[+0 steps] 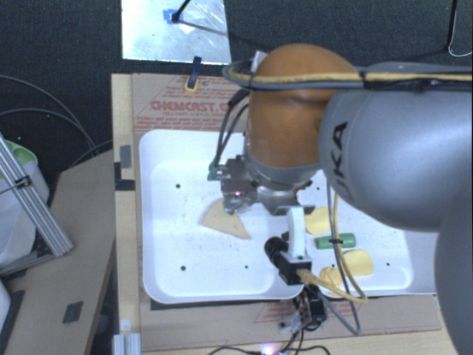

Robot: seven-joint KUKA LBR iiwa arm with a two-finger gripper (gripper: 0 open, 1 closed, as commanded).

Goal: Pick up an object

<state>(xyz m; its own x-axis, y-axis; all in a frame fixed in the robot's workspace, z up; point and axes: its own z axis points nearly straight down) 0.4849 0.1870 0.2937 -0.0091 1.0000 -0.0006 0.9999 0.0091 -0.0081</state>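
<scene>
A flat tan wedge-shaped piece lies near the middle of the left white bin. My gripper hangs low over the wedge's upper edge, touching it or nearly so; the wrist and the orange band hide most of it. Whether anything is held cannot be seen from this angle.
In the right bin lie a green block and three yellow pieces. The grey arm covers most of that bin. A cardboard sheet lies under the bins, with a shiny plate behind.
</scene>
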